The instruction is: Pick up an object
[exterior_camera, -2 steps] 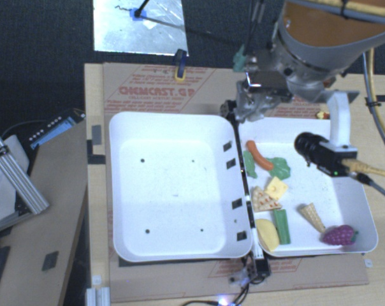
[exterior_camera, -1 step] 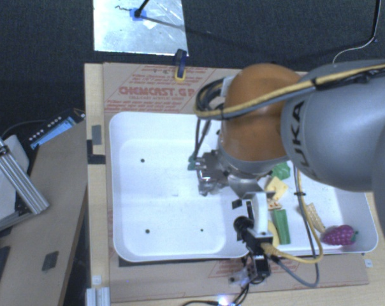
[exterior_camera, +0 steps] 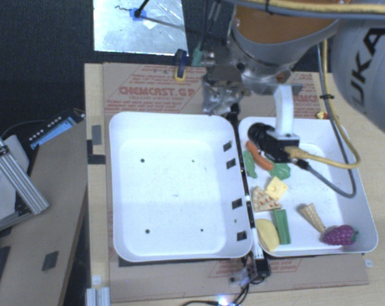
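The right bin (exterior_camera: 355,190) holds several toy foods. An orange carrot (exterior_camera: 260,159) lies at its upper left beside a green piece (exterior_camera: 249,165) and another green piece (exterior_camera: 282,169). Below them are a yellow wedge (exterior_camera: 276,188), a tan waffle piece (exterior_camera: 263,200), a yellow fruit (exterior_camera: 266,233) and a green stick (exterior_camera: 282,226). A cone (exterior_camera: 312,217) and purple grapes (exterior_camera: 338,235) lie at the lower right. My gripper (exterior_camera: 220,102) hangs over the far rim where the two bins meet, above and left of the carrot, with nothing seen in it.
The left bin (exterior_camera: 125,190) lies to the left of the divider clips (exterior_camera: 234,183). A black part with a yellow cable (exterior_camera: 320,161) reaches over the right bin's top. A white bracket (exterior_camera: 284,113) hangs from the arm. Cardboard (exterior_camera: 154,88) lies beneath the bins.
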Robot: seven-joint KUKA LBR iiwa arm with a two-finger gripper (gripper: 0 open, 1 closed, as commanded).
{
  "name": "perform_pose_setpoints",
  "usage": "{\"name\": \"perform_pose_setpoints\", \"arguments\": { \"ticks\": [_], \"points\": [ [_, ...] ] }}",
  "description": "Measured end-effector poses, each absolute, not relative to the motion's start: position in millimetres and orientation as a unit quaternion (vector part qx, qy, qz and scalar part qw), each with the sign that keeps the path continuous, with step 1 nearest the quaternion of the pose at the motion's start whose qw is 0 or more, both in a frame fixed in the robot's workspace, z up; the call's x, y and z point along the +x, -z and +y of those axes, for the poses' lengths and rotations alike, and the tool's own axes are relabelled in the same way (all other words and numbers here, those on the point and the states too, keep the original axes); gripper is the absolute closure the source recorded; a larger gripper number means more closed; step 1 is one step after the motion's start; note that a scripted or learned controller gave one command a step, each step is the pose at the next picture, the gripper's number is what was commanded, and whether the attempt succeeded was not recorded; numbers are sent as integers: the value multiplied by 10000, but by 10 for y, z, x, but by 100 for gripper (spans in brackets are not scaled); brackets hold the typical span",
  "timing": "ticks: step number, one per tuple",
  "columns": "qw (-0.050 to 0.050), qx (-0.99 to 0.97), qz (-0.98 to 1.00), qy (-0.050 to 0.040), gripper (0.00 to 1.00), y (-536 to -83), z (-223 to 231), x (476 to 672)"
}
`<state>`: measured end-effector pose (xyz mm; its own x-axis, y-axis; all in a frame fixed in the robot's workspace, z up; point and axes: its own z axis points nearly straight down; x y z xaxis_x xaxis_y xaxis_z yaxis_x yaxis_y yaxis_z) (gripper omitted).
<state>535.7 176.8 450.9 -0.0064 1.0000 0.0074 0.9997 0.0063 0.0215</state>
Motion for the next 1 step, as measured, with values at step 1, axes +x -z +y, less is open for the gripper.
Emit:
{"name": "perform_pose_setpoints", "arguments": {
  "ticks": [1],
  "points": [
    [28, 7053, 7089, -60, 100, -5415, 1678, 5308]
  ]
}}
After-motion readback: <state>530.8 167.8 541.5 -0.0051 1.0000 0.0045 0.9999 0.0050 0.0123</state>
